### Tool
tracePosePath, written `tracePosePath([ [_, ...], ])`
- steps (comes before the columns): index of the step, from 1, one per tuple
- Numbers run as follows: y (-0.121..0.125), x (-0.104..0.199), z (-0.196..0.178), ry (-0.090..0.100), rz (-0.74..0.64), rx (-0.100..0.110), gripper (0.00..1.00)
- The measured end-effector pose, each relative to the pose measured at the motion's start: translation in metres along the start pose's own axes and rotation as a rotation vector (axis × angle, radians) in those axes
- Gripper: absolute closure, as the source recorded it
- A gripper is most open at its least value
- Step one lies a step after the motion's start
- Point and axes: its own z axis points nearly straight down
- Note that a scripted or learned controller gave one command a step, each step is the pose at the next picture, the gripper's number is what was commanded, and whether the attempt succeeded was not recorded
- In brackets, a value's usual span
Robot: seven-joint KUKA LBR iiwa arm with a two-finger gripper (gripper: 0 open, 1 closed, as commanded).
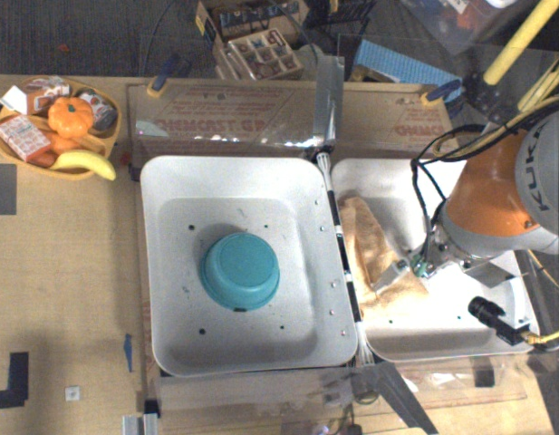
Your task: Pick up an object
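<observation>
– Gripper (415,267) was low in the right bin (442,311), at the edge of the tan crumpled sheet (365,238), on the side away from the teal bowl (241,270). Was it apart or together?

– That could not be told; the wrist covered it from above. Nothing was seen held in it.

– And the sheet, where did it lie?

– Slumped against the bin wall nearest the bowl and partly riding up that wall, with its lower corner stretched out toward the gripper. It looked thin and limp, either paper or cloth; which one was not clear.

– So what might have gone wrong?

– Several things, as a judgement. The gripper met only the corner farthest from the bowl, so a pinch there could have caught a thin fold or nothing at all. The sheet could then have slid out on the lift. Limp stuff also drags: the part leaning on the wall might have snagged on the rim, or flopped over toward the bowl's bin.

– Any danger to the bowl itself?

– Little. It sat in the middle of the left bin (170,198), well apart from the gripper, with the bin walls between them.

– And the arm?

– Pressing down too hard beside the sheet could have driven the gripper into the bin floor. That near the bottom, there seemed to be small room for error.
</observation>
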Motion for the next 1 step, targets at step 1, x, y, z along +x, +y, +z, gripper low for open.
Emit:
tracePosePath([
  [1,0.0017,-0.0003,-0.0111,-0.001,0.002,-0.006,1.0],
])
